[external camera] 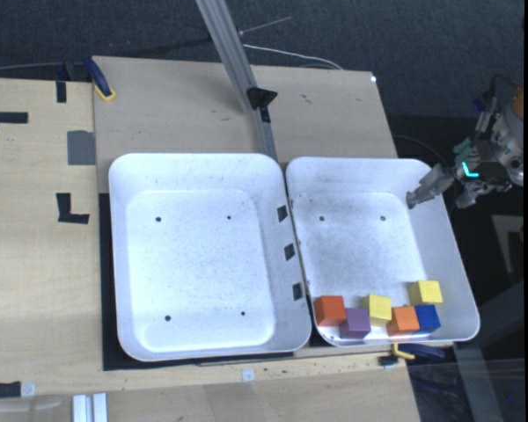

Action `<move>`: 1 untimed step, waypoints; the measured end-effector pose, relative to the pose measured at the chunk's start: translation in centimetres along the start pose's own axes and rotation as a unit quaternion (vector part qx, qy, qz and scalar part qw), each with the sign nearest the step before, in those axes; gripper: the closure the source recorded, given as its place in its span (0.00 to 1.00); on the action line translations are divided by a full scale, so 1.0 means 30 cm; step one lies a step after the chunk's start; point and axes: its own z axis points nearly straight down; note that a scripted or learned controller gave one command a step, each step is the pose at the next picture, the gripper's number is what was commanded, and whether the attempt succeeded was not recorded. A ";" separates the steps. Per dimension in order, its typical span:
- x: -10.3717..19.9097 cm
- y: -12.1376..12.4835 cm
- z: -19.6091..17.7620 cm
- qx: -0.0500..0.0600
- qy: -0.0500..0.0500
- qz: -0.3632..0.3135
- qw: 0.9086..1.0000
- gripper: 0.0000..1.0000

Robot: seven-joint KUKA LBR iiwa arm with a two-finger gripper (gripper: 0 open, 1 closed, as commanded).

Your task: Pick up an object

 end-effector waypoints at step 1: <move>0.100 -0.102 -0.105 -0.001 0.000 -0.002 1.000 0.00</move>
